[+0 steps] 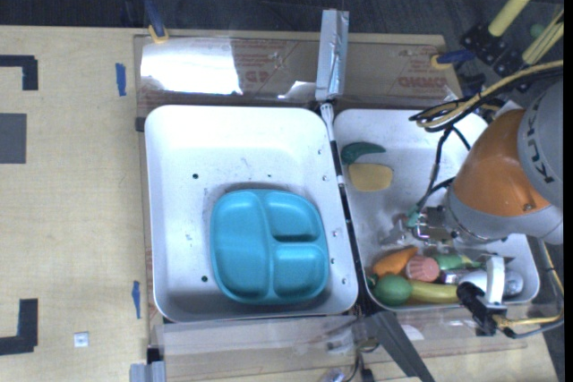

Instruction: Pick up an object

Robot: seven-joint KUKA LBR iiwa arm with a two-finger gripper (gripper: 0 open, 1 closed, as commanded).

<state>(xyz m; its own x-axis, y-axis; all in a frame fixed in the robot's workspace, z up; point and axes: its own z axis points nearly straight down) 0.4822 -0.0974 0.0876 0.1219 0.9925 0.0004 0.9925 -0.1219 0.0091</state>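
Pale wooden bench (63,219) carries two shallow white plastic bins. Nearest, along the right bin (394,210)'s front wall, smooth toy foods crowd together: a green rounded fruit (391,288), an orange carrot-like piece (395,263), a yellow banana-shaped piece (432,292). The gripper (434,233) hangs just above them; whether it is open I cannot tell. Descend centred on one piece, since rounded plastic slips. Further back lie a pale yellow wedge (371,177) and a dark teal piece (362,152). Left bin (179,148) holds a glossy blue compartment tray (267,245).

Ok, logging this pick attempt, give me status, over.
End effector low in right bin, finger state unclear. Toy food pile at bin's near edge, nothing seen held. Blue tray in left bin.
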